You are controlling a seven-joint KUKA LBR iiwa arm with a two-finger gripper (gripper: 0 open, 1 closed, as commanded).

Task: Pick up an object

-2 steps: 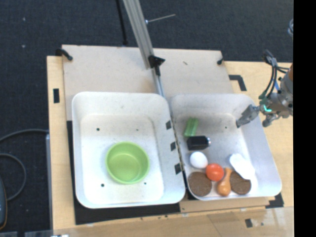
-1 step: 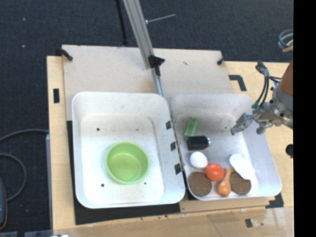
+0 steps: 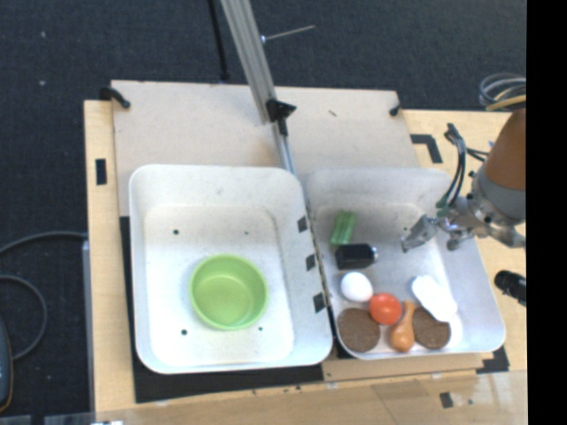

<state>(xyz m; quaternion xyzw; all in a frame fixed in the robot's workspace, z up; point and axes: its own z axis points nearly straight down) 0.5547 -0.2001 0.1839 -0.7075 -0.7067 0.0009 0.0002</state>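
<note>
A: Tool (image 3: pixel 431 231) state?
B: Over the right bin (image 3: pixel 483 273), far right part. Fingers too small and blurred, cannot tell if apart or together. Nothing visibly between them. Arm cut off at the right edge.
A: Objects?
B: Right bin: green block (image 3: pixel 343 227), black block (image 3: pixel 355 255), white egg (image 3: pixel 356 286), red ball (image 3: pixel 384 308), two brown discs (image 3: pixel 358 328), orange piece (image 3: pixel 404 330) partly hidden between them, white item (image 3: pixel 433 297). Left bin (image 3: pixel 159 193): green bowl (image 3: pixel 229 291).
A: Labels?
B: None readable.
</note>
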